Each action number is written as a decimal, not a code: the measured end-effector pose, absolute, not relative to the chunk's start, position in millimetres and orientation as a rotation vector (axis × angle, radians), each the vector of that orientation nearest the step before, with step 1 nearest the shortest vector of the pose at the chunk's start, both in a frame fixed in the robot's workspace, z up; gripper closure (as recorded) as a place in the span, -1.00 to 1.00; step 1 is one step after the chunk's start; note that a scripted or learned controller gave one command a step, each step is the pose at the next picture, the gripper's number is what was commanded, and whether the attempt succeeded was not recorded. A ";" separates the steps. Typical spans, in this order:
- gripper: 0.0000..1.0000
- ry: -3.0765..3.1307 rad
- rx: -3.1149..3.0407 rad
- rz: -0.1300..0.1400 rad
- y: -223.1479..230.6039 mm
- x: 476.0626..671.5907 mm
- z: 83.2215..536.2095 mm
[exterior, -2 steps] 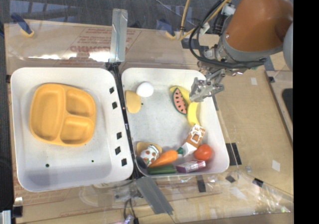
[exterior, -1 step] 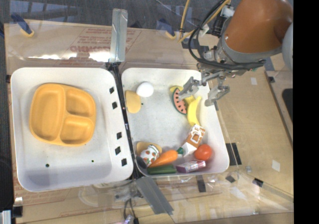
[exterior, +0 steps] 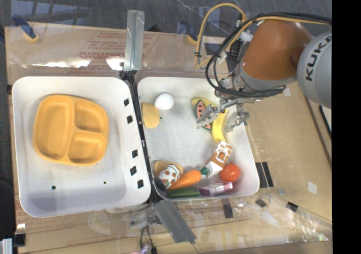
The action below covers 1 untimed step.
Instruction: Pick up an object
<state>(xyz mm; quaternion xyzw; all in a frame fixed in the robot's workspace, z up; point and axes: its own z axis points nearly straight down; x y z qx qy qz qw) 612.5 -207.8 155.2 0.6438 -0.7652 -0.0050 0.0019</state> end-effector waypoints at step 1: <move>-1.00 -2.483 1.936 0.006 -209.1 623.2 95.2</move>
